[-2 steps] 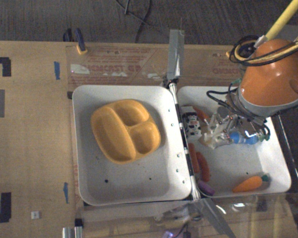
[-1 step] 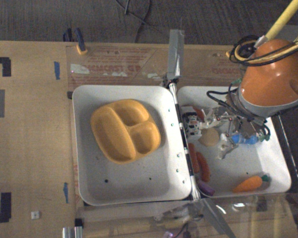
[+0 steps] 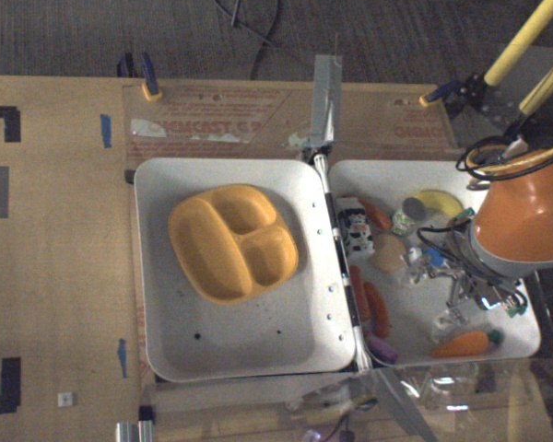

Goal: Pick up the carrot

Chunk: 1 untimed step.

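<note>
The carrot [image 3: 463, 343] lies in the right bin [image 3: 415, 175], at its near edge towards the right corner, flat on the white floor and just below the gripper [image 3: 461, 293]. Its long axis runs roughly left to right with a slight tilt: the orange tip points left and a little nearer, and the green stub at the other end sits to the right and a little farther. The arm [image 3: 521, 215] comes in from the right, and its orange band hangs above the bin's right side with the gripper reaching down and left, seemingly set over the carrot so it can drop onto it. The metal fingers and cabling blur together, so I cannot tell how the tool stands, and nothing shows between the fingers; the carrot looks untouched. Other toy food crowds the bin's left part: a banana [image 3: 440, 201] at the far side, a small red pepper [image 3: 378, 215], two red pieces [image 3: 376, 307] along the left wall and a purple bit [image 3: 384, 348] near the corner, all well apart from the carrot. The left bin [image 3: 166, 339] holds a divided yellow dish [image 3: 232, 242], probably there as a drop-off spot. A grasp across the carrot's short width, far to near, would seem to suit its lie.
</note>
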Available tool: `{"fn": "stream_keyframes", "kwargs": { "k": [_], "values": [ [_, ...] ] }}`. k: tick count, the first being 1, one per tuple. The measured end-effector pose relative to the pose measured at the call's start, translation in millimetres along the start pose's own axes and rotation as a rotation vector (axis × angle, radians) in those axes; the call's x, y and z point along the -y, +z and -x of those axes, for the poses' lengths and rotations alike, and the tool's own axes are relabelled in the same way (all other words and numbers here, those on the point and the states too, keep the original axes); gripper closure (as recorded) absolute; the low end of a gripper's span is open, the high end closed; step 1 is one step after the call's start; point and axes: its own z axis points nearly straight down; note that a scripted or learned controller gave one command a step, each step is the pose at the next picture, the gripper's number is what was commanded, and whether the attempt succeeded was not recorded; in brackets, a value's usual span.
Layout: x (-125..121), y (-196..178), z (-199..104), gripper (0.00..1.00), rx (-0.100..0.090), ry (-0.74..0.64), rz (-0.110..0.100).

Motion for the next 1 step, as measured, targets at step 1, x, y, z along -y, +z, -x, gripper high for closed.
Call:
{"fn": "stream_keyframes", "kwargs": {
  "k": [1],
  "values": [
    [28.0, 11.0, -17.3, 0.0, 0.009, 0.185, 0.0]
  ]
}}
